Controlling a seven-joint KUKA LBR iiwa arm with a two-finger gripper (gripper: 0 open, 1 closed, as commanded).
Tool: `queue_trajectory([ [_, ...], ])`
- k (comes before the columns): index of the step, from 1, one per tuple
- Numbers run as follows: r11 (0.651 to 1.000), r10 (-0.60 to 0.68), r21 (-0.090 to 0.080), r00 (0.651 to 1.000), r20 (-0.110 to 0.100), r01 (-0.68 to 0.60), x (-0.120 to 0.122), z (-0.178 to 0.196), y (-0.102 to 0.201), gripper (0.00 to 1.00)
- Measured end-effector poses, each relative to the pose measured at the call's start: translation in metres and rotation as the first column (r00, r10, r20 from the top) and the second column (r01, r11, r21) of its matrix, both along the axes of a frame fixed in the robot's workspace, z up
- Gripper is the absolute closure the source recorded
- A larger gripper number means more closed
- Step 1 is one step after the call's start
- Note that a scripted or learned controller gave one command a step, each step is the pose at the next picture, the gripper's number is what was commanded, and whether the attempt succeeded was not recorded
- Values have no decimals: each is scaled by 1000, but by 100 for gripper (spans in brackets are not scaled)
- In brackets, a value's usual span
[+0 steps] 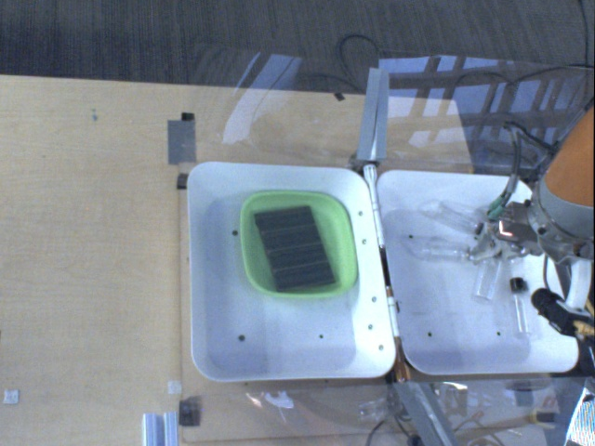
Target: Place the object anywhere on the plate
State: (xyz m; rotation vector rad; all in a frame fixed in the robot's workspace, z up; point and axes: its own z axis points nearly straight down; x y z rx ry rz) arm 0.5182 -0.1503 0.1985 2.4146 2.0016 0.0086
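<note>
A dark grey ribbed rectangular block (295, 248) lies flat on the green plate (253, 263), which sits in the left white bin (214, 342). It covers most of the plate's middle and is turned slightly askew. My gripper (426, 232) hangs over the right white bin (437, 342), well to the right of the plate. Its clear fingers (437, 247) point left and stand apart, open, with nothing between them.
The arm's orange band and grey wrist (567, 193) fill the right bin's far right side, with cables above. A metal divider (372, 128) runs up from the seam between the bins. Bare wooden bench lies to the left.
</note>
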Motion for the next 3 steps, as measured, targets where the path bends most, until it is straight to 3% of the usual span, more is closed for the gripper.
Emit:
queue_trajectory([
  [1, 996, 89, 1, 996, -5, -89, -29, -11, 65, 100],
  [2, 972, 236, 0, 972, -2, -236, -3, -13, 127, 100],
  [3, 972, 236, 0, 972, -2, -236, -3, -13, 127, 0],
])
